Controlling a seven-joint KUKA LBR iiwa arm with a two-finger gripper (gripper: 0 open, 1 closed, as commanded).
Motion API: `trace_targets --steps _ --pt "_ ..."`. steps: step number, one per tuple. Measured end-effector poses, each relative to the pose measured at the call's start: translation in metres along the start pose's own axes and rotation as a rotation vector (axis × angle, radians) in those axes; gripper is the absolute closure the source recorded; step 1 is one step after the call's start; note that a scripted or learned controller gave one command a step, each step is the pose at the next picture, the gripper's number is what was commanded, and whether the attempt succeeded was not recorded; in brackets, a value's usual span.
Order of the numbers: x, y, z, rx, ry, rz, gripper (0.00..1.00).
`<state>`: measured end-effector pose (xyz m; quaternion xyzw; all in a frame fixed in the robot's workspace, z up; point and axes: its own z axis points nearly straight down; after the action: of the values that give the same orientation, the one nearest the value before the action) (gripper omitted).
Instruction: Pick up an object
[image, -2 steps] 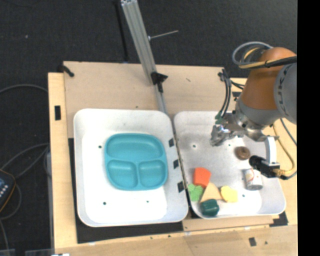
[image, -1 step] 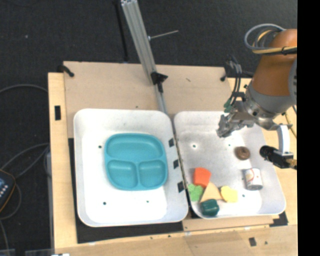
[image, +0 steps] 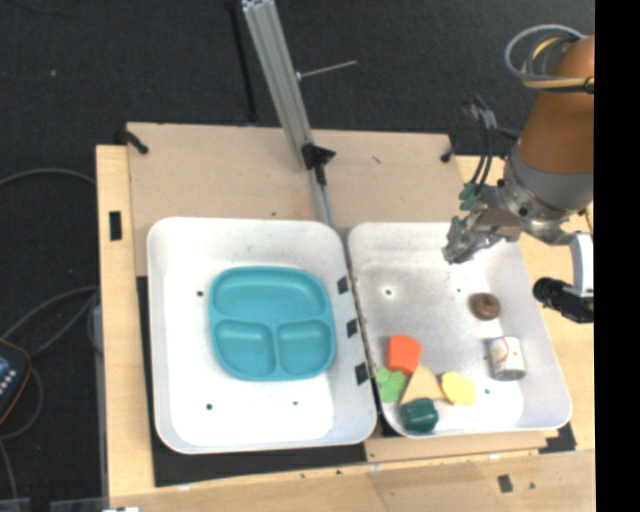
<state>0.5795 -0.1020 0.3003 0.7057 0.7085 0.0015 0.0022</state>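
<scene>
Well, the gripper (image: 460, 247) hung over the right bin (image: 400, 255), holding nothing that I could see. The brown disc (image: 485, 306) lay nearest, at five o'clock from it.

Bare floor of the right bin (image: 420, 275) upper left; toys (image: 420, 385) seemingly crowding its near edge.

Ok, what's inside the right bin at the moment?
Right bin holds a brown disc, a small can, and a front cluster: orange block, green, tan, yellow and dark green pieces. Anything beneath the cluster is covered.
</scene>
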Motion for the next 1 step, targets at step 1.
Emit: trace_targets --steps 1 --pt "0.0392 -0.0102 0.0135 0.005 0.001 -0.001 1.00"
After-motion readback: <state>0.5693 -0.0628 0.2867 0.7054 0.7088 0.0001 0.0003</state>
